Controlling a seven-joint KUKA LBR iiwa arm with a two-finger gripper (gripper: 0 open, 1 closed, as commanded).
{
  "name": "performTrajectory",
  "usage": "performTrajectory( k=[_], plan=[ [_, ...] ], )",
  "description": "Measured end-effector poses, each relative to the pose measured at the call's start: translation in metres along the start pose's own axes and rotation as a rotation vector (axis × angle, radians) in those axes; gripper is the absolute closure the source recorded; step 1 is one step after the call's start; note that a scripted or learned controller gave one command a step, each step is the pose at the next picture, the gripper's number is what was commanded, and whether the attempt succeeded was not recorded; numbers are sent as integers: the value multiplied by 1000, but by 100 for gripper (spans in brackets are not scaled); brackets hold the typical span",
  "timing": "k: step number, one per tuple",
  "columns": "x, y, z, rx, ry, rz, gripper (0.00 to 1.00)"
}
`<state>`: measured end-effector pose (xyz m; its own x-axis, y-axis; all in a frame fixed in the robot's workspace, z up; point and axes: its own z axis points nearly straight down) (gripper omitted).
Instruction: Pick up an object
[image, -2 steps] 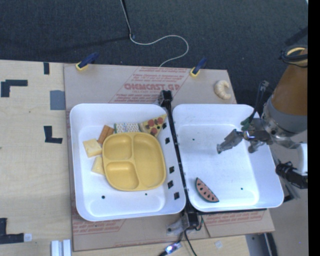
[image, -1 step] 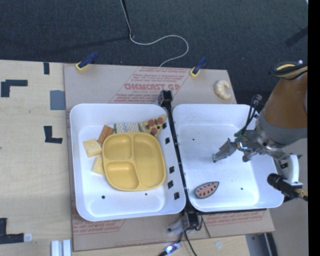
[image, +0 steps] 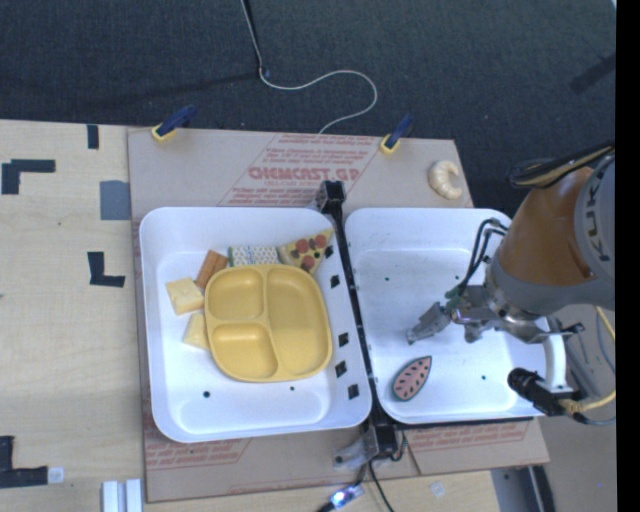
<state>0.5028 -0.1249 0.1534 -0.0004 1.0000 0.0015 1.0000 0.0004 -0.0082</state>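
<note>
My hand over the right bin, a slice below it

My hand (image: 425, 325) hangs at centre-right of the frame over the right bin (image: 400, 250), fingers apart and gripping nothing; the pink slice (image: 411, 377) lies just below-left, long axis running lower-left to upper-right.

Background stuff: a brown cardboard sheet (image: 300, 170) with red lettering sits under both bins, pinned at its top edge by two yellow-and-blue clamps (image: 174, 122). A white cable (image: 318, 82) loops over the dark floor up top, and a pale croissant-shaped thing (image: 447, 179) lies upper right on the bench (image: 60, 300).
</note>
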Motion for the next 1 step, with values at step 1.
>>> performTrajectory(
  k=[1],
  plan=[
    [3,3,64,1,1,-1,0]
  ],
)
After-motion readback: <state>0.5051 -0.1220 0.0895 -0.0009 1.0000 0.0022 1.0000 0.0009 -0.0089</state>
